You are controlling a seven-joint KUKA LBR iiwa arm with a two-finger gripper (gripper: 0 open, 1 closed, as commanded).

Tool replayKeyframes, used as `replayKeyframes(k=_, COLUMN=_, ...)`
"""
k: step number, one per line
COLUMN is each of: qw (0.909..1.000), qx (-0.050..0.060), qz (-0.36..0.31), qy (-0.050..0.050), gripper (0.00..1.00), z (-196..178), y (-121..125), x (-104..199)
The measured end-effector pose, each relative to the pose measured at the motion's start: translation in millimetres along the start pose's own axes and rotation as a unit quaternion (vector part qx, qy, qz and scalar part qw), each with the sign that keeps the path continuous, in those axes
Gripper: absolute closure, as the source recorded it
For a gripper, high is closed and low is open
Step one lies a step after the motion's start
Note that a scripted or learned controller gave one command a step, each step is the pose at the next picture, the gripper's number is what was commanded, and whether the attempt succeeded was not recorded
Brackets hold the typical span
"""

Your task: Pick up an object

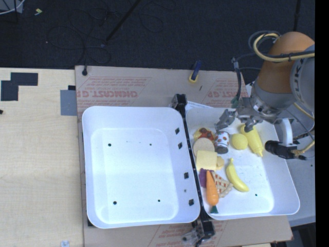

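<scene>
The right bin [277, 199] holds a pile of toy food: a banana [237, 176], an orange carrot [212, 188], a pale yellow block [206, 160], a round yellow fruit [239, 141], a long yellow piece [255, 140] and a small dark-and-white can [222, 141]. My gripper [238, 121] hangs over the far part of this bin, just beyond the can and the round yellow fruit. Its fingers stand spread apart, open, with nothing between them.
The left bin [92, 138] sits beside the right one, with black clips along the shared rim [186, 153]. A waffle piece [222, 184], a purple item [202, 177] and a red item [205, 134] also lie in the pile. A blue-and-yellow clamp [195, 72] stands on the cardboard behind.
</scene>
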State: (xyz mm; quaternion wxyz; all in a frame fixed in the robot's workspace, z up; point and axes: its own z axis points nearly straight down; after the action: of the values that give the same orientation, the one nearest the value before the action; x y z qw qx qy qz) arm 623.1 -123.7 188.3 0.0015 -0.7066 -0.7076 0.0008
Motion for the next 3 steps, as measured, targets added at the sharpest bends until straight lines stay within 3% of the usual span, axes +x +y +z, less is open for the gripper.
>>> replayKeyframes(k=1, qw=1.0000, qx=0.001, qz=0.002, qy=0.000, gripper=0.00, z=104.1, y=-28.7, x=-54.6)
replayKeyframes(k=2, qw=1.0000, qx=-0.002, qz=-0.001, qy=0.000, gripper=0.00, z=100.0, y=23.0, x=-20.2)
replayKeyframes(k=3, qw=1.0000, qx=0.006, qz=0.001, qy=0.001, gripper=1.00, z=92.0, y=18.4, x=-22.3)
